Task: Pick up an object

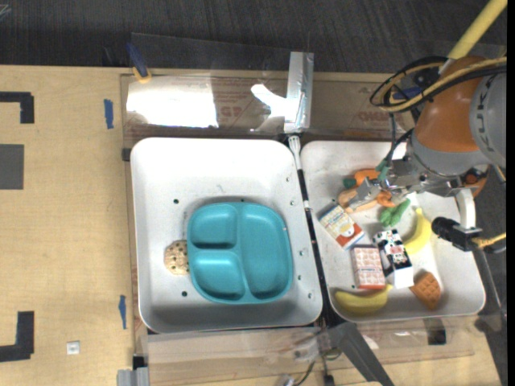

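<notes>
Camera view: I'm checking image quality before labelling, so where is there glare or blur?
Camera view: strong glare on the clear panel behind the left bin; the small items in the right bin look soft; the teal tray is evenly lit.

Printing on the small cartons (368,267) is too small to read.

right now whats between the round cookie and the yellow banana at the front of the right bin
In the camera view, the teal divided plastic tray lies between the round cookie and the yellow banana, then the bins' adjoining walls.

Two bins (153,167), one teal tray (239,250), two bananas (360,300), one cookie (176,256).
</notes>
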You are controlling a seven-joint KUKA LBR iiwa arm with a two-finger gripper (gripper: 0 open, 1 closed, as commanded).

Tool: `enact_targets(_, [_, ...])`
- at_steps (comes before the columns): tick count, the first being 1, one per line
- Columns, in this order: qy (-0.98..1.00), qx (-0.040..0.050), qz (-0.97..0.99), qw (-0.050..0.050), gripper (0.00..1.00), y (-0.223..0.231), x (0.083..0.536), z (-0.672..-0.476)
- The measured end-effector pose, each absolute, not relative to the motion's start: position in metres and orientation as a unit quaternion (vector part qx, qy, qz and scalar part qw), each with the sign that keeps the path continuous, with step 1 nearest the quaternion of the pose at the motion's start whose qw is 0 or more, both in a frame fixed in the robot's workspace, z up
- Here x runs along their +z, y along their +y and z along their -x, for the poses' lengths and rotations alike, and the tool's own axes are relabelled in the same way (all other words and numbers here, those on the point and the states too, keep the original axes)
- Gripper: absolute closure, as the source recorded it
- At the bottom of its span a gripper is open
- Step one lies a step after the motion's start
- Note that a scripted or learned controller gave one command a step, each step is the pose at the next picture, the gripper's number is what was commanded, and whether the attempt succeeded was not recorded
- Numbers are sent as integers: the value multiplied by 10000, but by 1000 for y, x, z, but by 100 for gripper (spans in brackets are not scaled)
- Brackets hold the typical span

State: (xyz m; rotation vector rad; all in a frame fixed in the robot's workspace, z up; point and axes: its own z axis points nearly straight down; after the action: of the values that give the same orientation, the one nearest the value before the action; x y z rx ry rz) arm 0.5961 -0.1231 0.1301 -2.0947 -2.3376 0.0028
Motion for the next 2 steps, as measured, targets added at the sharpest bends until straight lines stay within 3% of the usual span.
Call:
enact_targets(1, [-7243,-50,6895,-59,0,-149,93,-538])
enact_targets(2, [-6588,-152,7521,63,0,-184,98,-537])
